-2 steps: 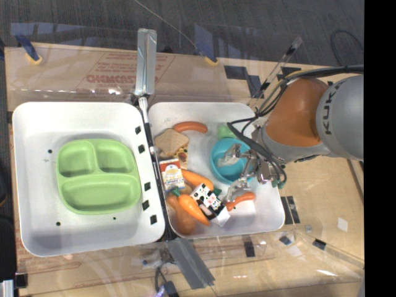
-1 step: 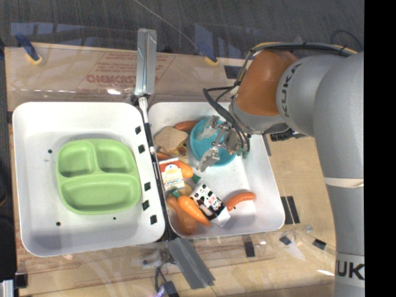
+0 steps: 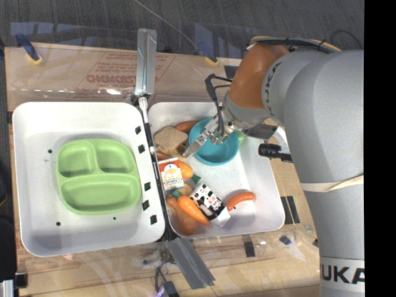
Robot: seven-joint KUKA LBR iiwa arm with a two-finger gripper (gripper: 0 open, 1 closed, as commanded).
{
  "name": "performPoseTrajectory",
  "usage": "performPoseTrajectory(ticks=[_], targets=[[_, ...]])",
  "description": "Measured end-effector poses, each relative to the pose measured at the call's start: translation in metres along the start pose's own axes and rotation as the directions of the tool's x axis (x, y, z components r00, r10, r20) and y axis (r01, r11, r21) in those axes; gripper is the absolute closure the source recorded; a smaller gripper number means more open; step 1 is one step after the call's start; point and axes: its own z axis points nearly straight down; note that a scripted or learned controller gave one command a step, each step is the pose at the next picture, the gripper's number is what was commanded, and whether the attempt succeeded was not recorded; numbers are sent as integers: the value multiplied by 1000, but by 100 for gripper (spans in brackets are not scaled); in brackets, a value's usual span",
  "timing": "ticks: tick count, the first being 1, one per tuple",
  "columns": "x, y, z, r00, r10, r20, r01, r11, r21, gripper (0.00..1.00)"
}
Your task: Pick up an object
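Observation:
The right bin holds several objects. A teal bowl sits near its back. Left of it lie a slice of bread and an orange carrot. Nearer the front are a printed packet, a black-and-white carton, a red sausage and orange pieces. My gripper is low over the bowl's left rim and open. One finger is outside the bowl beside the bread, the other is over the bowl's inside. Nothing is held.
The left bin holds a green divided plate. A grey metal bar stands at the divider between the bins. The arm's wide grey body covers the right bin's right edge.

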Motion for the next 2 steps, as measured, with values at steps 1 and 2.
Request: performPoseTrajectory(ticks=[1,2], targets=[[24,-3,-16,993,-115,2,115,993,0,0],[33,31,-1,960,280,4,-280,960,-3,0]])
